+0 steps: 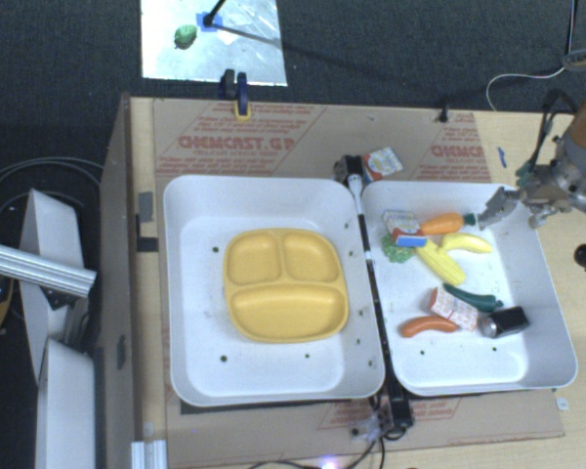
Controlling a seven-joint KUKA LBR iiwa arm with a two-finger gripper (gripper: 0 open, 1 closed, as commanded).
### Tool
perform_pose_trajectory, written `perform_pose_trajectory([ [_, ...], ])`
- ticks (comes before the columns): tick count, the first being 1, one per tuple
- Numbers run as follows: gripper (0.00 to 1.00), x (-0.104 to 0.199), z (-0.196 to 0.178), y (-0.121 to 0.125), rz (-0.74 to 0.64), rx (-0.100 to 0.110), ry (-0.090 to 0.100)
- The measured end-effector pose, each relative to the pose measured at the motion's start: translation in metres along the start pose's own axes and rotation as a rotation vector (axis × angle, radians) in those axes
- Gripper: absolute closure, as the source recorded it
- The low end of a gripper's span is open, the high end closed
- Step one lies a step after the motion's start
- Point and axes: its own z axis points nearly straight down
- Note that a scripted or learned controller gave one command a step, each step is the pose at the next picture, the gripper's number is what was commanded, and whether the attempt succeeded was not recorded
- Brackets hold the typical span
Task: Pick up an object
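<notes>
Objects for picking are gathered in the right shallow white plastic bin, toward its far half and middle. The bench is covered by a brown cardboard sheet with red lettering, and dark carpet is seen around it; a shiny foil-like square lies on the floor beyond. The left white bin is occupied by a yellow three-compartment plastic tray. In the right bin, a yellow toy corn cob is laid beside a yellow banana, with an orange carrot just behind them. Nearer the front, a dark green elongated piece, a red sausage, a small printed packet and a black cylinder with a silver end are clustered. The grey arm's gripper is held over the bin's far right corner, near the carrot's tip. Nothing is seen between its parts, though whether they are apart or together cannot be told, the tip being small and blurred. Small items left of the carrot are hard to identify.
</notes>
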Motion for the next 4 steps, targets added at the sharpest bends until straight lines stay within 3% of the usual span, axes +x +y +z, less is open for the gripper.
perform_pose_trajectory([
  [1,0.00,0.040,0.081,0.002,-0.002,0.003,0.002],
  [2,0.00,0.080,0.121,-0.030,-0.001,0.001,0.001],
  [3,1.00,0.080,0.111,-0.029,-0.002,-0.001,0.000],
  [4,1.00,0.161,0.020,-0.008,-0.001,-0.003,0.001],
])
